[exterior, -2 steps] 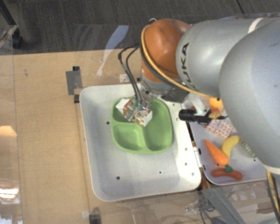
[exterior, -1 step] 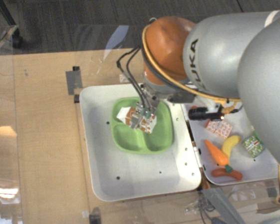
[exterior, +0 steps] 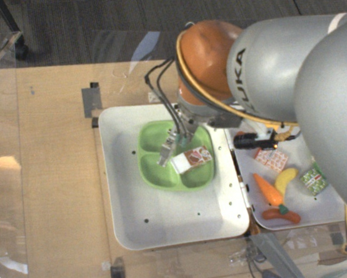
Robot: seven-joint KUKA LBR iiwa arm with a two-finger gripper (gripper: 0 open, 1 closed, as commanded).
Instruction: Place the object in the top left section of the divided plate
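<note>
Presently the small printed carton (exterior: 191, 159) lay tilted on the green divided plate (exterior: 154, 168), straddling the rib by the right-hand sections and touching the end effector (exterior: 169, 147) fingertips. Whether those fingers were closed on it cannot be told. Good practice would be to confirm a firm hold, then lower squarely into the top left section inside the left white bin (exterior: 133, 221).

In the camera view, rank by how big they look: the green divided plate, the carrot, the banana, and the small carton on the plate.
1. green divided plate
2. carrot
3 and 4. small carton and banana: they look about alike, so I won't rank them.
</note>
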